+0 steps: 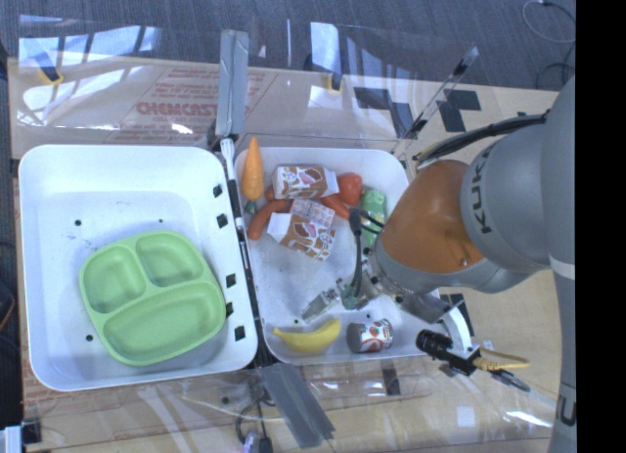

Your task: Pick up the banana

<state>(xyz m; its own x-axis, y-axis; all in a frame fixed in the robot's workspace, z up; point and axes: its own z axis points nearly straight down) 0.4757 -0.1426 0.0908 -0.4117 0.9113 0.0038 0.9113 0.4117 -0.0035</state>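
Camera view, looking down on both bins. On the left, a white bin [39,246] carrying a green divided plate [152,296], three compartments, nothing resting in them. On the right, a second white bin [396,172] crowded with play food, pushed mostly toward the far wall: an orange carrot [253,169] standing along the divider, two printed snack packets [299,182] [311,229], a couple of reddish sausage-like pieces [265,218], a green item [374,203] half under the arm.

Banana [308,336] down at the near edge of the right bin, lying flat, curve bowing toward the near wall, tips lifted away from it. Just beside it on the right, a small red-and-white can [371,336] tipped on its side, close but seemingly not touching.

Gripper [333,298] reaching in from the right, low over the bin floor, just above the banana and apart from it. Fingers [318,304] looking slightly parted, nothing pinched between them. Orange band [430,221] and grey wrist angled steeply, presumably to bring the fingers down short of the near wall.

Judging by the layout: approach stage, grasp not yet made. Next move likely a short drop toward the near wall, straddling the banana's middle. Risks: tight clearance against the wall, nudging the can, a curved smooth skin slipping out on closing.
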